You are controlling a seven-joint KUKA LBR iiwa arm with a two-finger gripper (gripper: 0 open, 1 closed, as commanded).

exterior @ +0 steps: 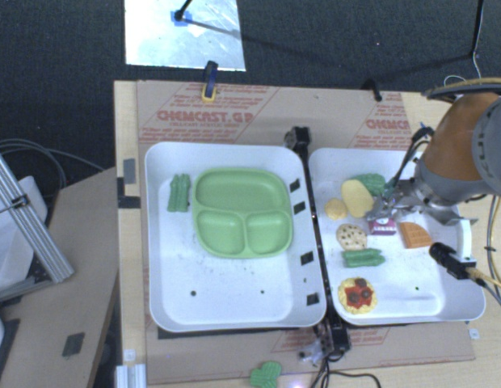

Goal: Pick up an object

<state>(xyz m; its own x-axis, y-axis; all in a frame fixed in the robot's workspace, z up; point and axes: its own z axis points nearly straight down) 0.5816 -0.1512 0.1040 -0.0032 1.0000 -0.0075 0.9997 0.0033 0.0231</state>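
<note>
Gripper (385, 217) low in right bin (452, 301); jaw state cannot be told. Cookie (350, 236) just left of it, orange wedge (414, 234) just right, yellow piece (357, 196) up-left.

arm (469, 148) — cut off at right edge | claw (385, 213) — fingers' state unclear

Toy foods lie scattered in the right bin (456, 301): cookie (351, 236), pizza (357, 294), corn (357, 197).
</note>
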